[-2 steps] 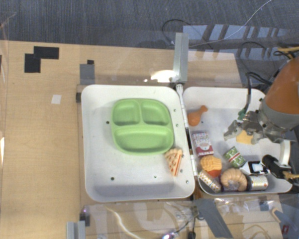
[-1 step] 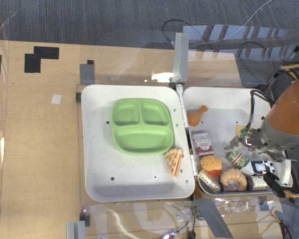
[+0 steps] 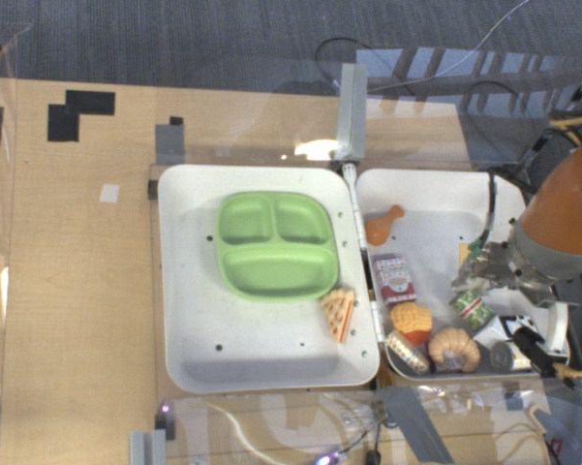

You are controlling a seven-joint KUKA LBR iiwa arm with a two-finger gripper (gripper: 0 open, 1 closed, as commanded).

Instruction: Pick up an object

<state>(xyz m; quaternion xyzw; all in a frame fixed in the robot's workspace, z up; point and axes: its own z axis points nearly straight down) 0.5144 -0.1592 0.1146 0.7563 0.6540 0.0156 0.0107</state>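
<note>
My gripper (image 3: 476, 277) hangs low over the right part of the right bin (image 3: 426, 187), with the orange-banded arm (image 3: 562, 211) coming in from the right. Just below it lies a small green and white pack (image 3: 474, 312); whether the gripper touches it is unclear. A yellow piece (image 3: 463, 253) lies right beside the gripper on its left. Also in this bin are a chicken drumstick (image 3: 383, 223), a red box (image 3: 393, 278), a yellow-orange corn piece (image 3: 412, 322), a bread roll (image 3: 452, 348) and a silvery wrapped item (image 3: 408, 356).
The left bin (image 3: 189, 356) holds a green divided plate (image 3: 275, 245) and a pizza slice (image 3: 339, 312) near its right wall. A metal divider (image 3: 360, 260) separates the bins. A dark round item (image 3: 505, 356) sits at the right bin's front right corner.
</note>
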